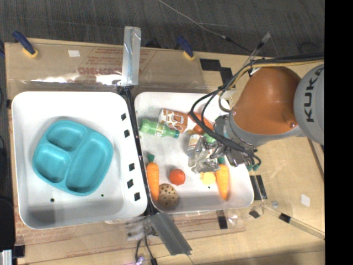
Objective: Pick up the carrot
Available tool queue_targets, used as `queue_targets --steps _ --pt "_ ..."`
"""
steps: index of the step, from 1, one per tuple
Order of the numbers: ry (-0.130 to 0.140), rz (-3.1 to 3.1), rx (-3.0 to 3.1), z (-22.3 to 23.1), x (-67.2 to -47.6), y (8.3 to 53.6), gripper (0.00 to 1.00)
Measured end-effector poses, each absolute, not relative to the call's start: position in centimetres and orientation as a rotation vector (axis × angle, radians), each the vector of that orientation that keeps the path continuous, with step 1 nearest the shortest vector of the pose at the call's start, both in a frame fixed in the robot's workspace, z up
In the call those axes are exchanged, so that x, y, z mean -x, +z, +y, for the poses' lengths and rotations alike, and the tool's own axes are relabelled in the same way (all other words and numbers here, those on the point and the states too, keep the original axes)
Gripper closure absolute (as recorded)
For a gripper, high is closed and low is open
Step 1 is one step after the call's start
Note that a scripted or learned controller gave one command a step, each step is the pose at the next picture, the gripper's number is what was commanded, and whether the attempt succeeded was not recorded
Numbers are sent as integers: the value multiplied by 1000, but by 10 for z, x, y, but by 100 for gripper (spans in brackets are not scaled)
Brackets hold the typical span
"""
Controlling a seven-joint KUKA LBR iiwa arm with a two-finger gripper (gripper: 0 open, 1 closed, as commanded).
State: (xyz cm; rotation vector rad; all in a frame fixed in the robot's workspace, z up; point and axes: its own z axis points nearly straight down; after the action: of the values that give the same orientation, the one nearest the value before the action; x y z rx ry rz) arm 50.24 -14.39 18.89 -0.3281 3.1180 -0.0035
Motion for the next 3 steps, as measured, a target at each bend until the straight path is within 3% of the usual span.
queue_targets --steps 1,2,3 --pt "-5 3053 722 -183 -517 265 100" --pt "-4 2970 1013 -211 -510 307 100" --pt "8 2794 1440 -208 -495 175 100"
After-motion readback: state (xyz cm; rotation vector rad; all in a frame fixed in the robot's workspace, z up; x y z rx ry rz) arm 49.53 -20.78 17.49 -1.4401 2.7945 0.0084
